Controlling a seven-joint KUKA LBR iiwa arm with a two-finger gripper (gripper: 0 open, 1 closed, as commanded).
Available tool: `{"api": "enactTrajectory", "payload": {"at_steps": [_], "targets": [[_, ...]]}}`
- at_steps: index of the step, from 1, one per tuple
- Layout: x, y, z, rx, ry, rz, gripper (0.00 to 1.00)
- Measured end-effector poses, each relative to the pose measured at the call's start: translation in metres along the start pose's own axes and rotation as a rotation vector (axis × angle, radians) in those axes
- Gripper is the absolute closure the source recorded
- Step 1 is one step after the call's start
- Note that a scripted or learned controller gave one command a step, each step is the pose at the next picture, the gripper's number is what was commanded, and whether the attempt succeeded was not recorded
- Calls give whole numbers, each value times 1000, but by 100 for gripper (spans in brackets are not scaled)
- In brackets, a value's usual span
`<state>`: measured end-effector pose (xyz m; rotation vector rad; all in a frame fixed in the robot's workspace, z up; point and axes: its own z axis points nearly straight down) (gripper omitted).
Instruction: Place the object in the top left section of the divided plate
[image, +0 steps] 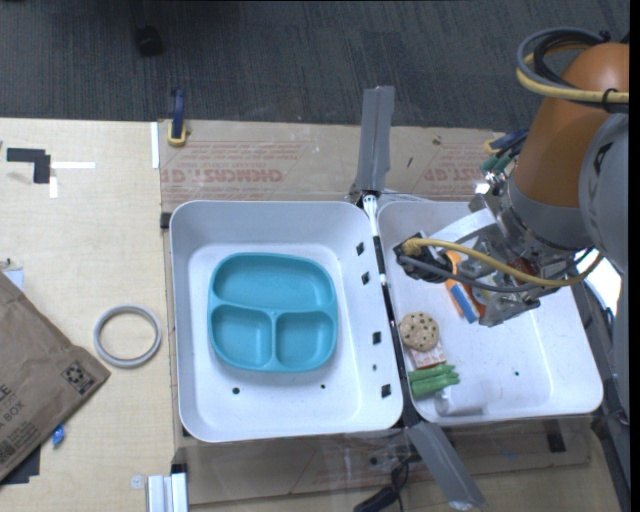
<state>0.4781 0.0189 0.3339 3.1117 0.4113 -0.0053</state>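
The arm is reaching in from the right and hanging over the right bin, with the tool sitting low among cables near that bin's far left part. Cables and the wrist are covering the tip, so I cannot tell how the tool is set, or whether it is gripping anything.

The candidate objects are lying in the right bin: an orange and blue piece just beside the tool, perhaps touching it, a round cookie nearer, and a green item nearer still, close to the bin's left wall. The blue divided plate is resting in the left bin, well apart from them all.

The step in hand looks like the pick. Doing it well probably means coming straight down over one object only, staying clear of the neighbours and the bin wall, then lifting high enough to cross the divider before lowering over the plate's far left section.
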Motion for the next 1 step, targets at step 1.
{"api": "enactTrajectory", "payload": {"at_steps": [1], "targets": [[55, -17, 121, 3, -5, -86, 100]]}}
